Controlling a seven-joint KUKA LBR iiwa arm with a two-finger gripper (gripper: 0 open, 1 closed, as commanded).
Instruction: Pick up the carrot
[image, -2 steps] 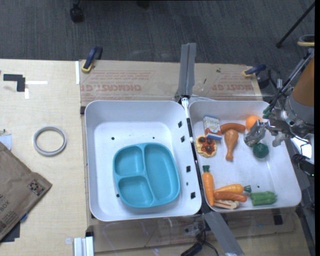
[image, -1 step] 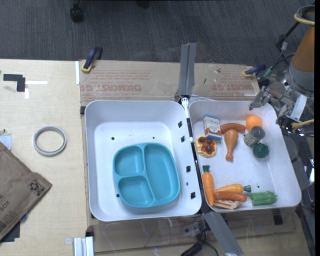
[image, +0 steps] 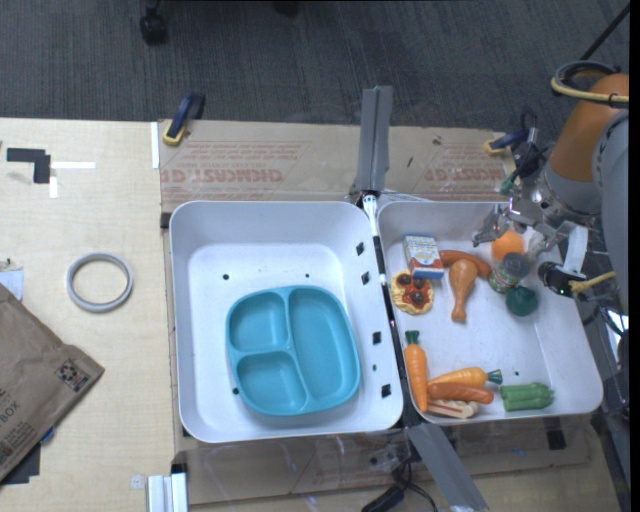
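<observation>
The scene is lit evenly and brightly, as if from overhead. The 2 bins (image: 190, 300) are rendered near pure white, and little surface detail is kept on their walls. Soft, short shadows are cast under the blue tray (image: 292, 350) inside the left bin. No hard glare is seen, though a faint sheen is carried on the tray's rims. Left of the bins, the bench (image: 80, 180) is shown pale and slightly washed out. Above the bins, the floor (image: 300, 50) is rendered dark and grainy. Right of the bins, the arm (image: 585, 140) is slightly soft in focus.
</observation>
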